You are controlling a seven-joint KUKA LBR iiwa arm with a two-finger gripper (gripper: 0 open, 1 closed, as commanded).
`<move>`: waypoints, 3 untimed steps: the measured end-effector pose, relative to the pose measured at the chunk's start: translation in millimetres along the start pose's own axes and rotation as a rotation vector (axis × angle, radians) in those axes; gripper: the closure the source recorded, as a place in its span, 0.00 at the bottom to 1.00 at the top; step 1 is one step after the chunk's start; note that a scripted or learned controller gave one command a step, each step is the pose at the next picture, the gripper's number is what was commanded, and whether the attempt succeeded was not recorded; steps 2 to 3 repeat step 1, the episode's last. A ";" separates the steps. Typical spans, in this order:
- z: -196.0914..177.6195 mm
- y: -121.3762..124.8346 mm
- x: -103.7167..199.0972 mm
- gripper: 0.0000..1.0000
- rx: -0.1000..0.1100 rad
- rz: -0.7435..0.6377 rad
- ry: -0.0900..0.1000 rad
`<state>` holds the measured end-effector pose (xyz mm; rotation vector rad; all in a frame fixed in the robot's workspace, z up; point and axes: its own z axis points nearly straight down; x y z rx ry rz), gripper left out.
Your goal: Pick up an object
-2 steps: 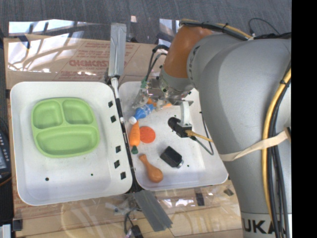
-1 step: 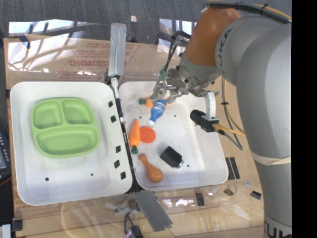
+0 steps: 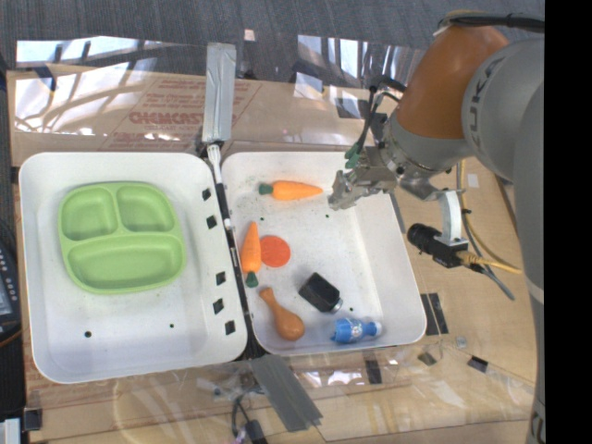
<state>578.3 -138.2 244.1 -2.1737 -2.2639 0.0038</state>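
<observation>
The right bin (image 3: 398,248) serves as the landmark: a shallow white tray whose left rim touches the left bin (image 3: 37,276), which carries a green divided plate (image 3: 120,236). The gripper (image 3: 344,192) hangs over the right bin's upper right part, close to the far rim and right wall, and whether it is open or closed cannot be told from this angle; nothing can be seen held in it. Just to its left, near the far rim, lies a carrot (image 3: 294,191), orange with a green stem end, pointing sideways. A second carrot (image 3: 251,250) lies along the left wall, its side touching an orange-red disc (image 3: 275,251). Toward the near rim sit a brown drumstick (image 3: 283,316), a black block (image 3: 320,292) and a blue bottle (image 3: 354,330) with a white cap, the bottle close to the near rim. The widest bare floor lies in the bin's middle and right half, between the gripper and the black block. Behind the bins, flattened cardboard (image 3: 139,109) bears faded red printing too faint to read, and grey letters on the arm (image 3: 481,72) are partly cut off.
</observation>
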 end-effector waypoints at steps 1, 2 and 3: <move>0.5 -0.1 0.3 0.00 0.001 0.000 0.000; 0.5 -0.1 0.3 0.00 0.001 0.000 0.000; 0.5 -0.1 0.3 0.00 0.001 0.000 0.000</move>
